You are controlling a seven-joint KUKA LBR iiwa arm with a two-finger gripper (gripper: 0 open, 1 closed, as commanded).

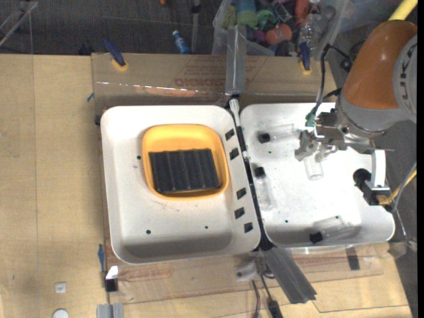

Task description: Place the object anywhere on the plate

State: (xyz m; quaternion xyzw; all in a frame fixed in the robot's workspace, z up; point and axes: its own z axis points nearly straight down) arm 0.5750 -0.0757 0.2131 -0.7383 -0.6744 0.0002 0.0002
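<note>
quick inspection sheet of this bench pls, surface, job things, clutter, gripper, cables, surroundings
surface: wooden bench bearing two shallow white bins side by side, left bin and right bin
job's things: yellow plate in the left bin, with a dark ribbed block lying on it; a small clear object lies in the right bin under the gripper
clutter: small dark bits on the right bin's floor, too small to name
grippers: gripper over the right bin; state of the jaws cannot be told
cables: dark cables run off the front edge between the bins
surroundings: clear tub of coloured toys behind the bins; blue clamps on the cardboard
</note>
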